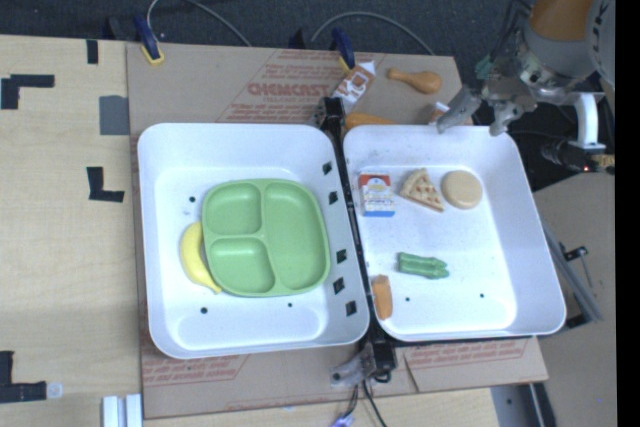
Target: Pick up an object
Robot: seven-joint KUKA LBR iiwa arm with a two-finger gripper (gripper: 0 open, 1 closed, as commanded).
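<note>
1. Bins first: left shallow white plastic bin (165,215) carries a light green divided plastic plate (266,237) with a yellow toy banana (193,258) tucked half under the plate's left edge. Going for that banana looks risky; fingers would likely hit the plate rim or drag the plate along.
2. Right shallow white plastic bin (520,245) has the small pickable stuff. Its walls are a hazard: a descent near the far rim could clip the edge.
3. Grey arm with orange band (570,10) sits at upper right, its two-finger gripper (478,117) spread apart and holding nothing, hovering over the far rim of the right bin, well apart from every item.
4. Round tan toy bun (461,189) touches or nearly touches the tan toy pizza wedge (422,189); closing on one could shove the other.
5. Small red-and-white carton (376,194) lies just beside the divider wall; one finger may jam against that wall.
6. Green toy bean pod (422,265) lies alone mid-bin, probably the safest target, though low and thin, so it may slip out.
7. Small orange toy carrot piece (381,296) hugs the near-left wall; little room for fingers there.
</note>
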